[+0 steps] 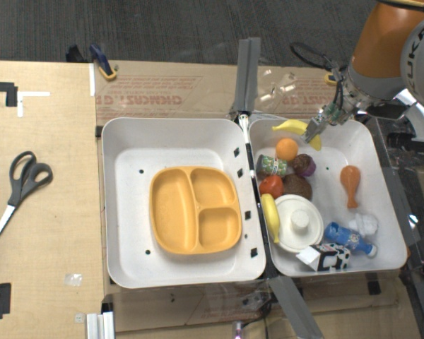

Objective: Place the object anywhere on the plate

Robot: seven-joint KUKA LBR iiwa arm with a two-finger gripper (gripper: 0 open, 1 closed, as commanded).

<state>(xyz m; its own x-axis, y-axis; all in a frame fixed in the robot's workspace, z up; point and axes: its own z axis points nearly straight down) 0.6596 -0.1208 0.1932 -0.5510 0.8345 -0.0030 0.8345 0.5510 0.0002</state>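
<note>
The gripper [316, 131] is seen at upper right above a banana [291, 126]; its state cannot be told.

- A robotics lab bench is hosting a grey-and-orange arm [389, 41] reaching over two white bins [127, 210].
- Scissors [18, 189] and clamps [102, 62] are lying on the plywood benchtop [42, 260].

L bin [120, 189] holds the divided plate [196, 209], centred. R bin [381, 210], touching it, holds fruit, a drumstick [350, 183], a lidded bowl [297, 222] & a carton [326, 257]. My claw [315, 129] hangs over R bin's rear. Scissors [18, 186] lie far L on table [42, 260].
</note>
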